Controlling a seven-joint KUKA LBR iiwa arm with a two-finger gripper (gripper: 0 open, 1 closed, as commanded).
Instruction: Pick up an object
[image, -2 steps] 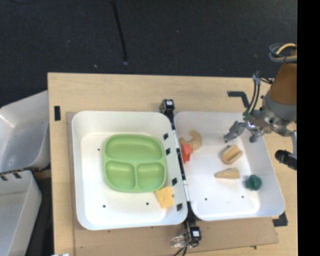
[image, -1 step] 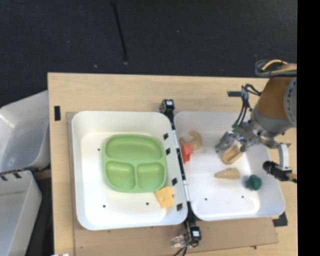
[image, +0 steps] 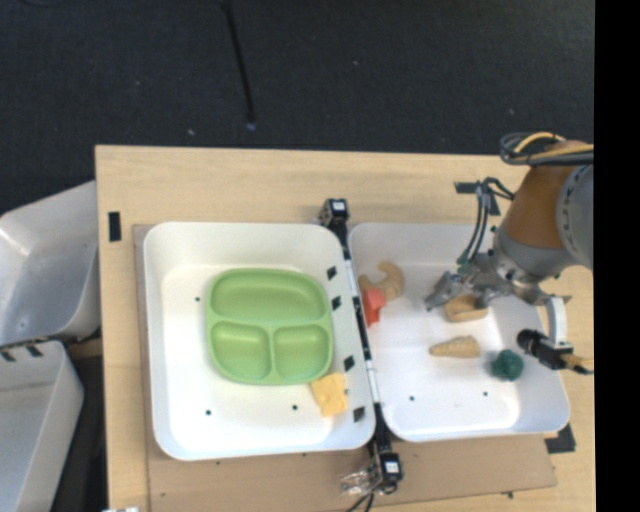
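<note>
Over the right bin (image: 400, 420), the gripper (image: 462, 292) apparently touches a tan piece (image: 466, 311).

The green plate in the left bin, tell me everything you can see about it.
The green plate is a light green divided tray, plastic by the look of it, with rounded corners and three compartments: one long section across the far side and two smaller ones nearer the camera. It lies flat and right side up on the floor of the left bin, roughly centred. Nothing sits in its compartments. A small yellow block lies at its near right corner, touching or almost touching the rim.
</note>
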